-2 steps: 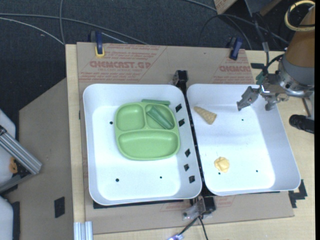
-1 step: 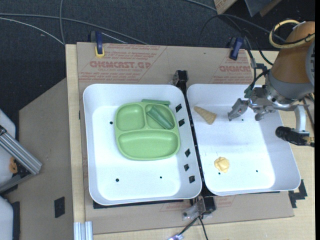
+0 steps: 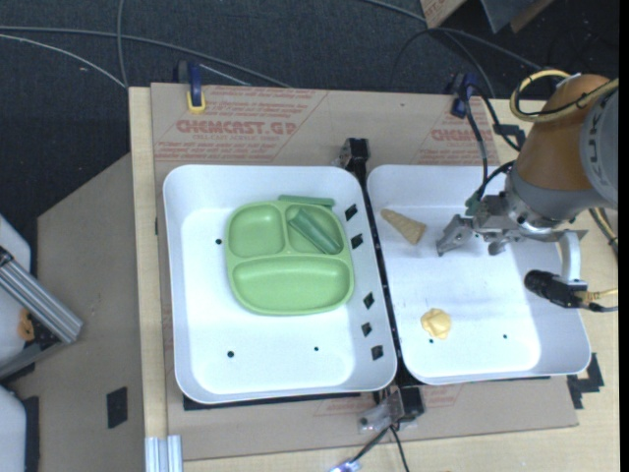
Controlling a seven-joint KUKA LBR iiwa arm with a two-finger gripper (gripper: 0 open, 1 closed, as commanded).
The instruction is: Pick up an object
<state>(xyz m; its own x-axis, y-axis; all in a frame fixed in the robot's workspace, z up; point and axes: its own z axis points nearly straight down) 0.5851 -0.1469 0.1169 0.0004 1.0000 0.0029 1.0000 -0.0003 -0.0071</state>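
White plastic, two shallow bins side by side on a brown board clamped to the bench. Left bin [image 3: 197, 293] carries a green divided plate [image 3: 285, 264] with a darker green piece [image 3: 314, 226] lying in its upper right compartment, probably parked there as clutter rather than as a target. Right bin [image 3: 550, 357] has two loose pieces, well apart: a tan wedge [image 3: 405, 225] near the upper left corner, a small yellow lump [image 3: 436, 324] lower down toward the front wall. Arm enters from the right, orange band above the wrist, gripper [image 3: 472, 236] poised over the upper middle of the right bin, fingers spread apart with nothing between them. Wedge lies just to the left of the fingertips, near but apart. My guess is the wedge is the intended pick, being closest; spread fingers suit an approach, not a carry. How high the fingers stand above the bin floor cannot be told from this slant. Nothing lifted yet.
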